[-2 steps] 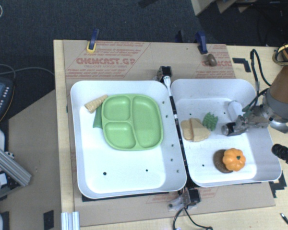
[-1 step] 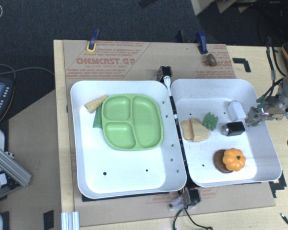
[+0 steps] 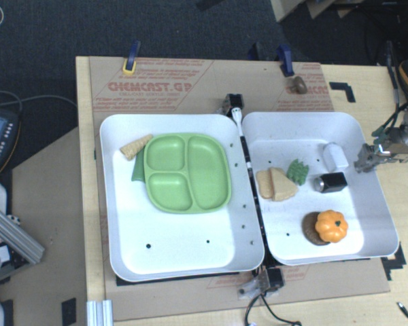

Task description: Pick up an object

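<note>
Nothing is picked yet. The tool (image 3: 375,153) hangs at the right bin's (image 3: 367,202) far-right rim; whether it is open I cannot tell. Pumpkin (image 3: 330,226), black block (image 3: 331,181) and bread (image 3: 276,184) lie inside, untouched.

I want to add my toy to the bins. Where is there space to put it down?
The left bin has bare floor below the green plate, along its near edge. The right bin has a bare strip at its top left, above the bread. It is crowded around the bread, green sprig, black block and pumpkin.
</note>
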Controlling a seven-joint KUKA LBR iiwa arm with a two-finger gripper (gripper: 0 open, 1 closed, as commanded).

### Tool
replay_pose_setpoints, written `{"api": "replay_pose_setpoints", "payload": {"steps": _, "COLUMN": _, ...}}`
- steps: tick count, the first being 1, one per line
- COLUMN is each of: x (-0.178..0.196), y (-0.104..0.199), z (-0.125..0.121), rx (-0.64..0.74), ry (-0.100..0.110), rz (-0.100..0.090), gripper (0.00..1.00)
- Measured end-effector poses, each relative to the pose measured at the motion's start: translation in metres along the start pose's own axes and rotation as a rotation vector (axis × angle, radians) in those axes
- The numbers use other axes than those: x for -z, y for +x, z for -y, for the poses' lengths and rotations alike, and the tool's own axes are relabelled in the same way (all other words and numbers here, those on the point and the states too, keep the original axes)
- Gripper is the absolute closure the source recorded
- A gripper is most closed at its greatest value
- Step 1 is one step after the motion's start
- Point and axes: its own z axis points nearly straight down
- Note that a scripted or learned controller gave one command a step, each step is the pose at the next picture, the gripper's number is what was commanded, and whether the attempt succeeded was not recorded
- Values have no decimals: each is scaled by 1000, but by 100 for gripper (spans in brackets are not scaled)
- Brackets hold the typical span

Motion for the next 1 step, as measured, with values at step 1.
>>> {"api": "replay_pose_setpoints", "payload": {"steps": 1, "x": -2, "y": 51, "z": -17, "rx": 4, "ry": 3, "rz": -3, "gripper": 100}}
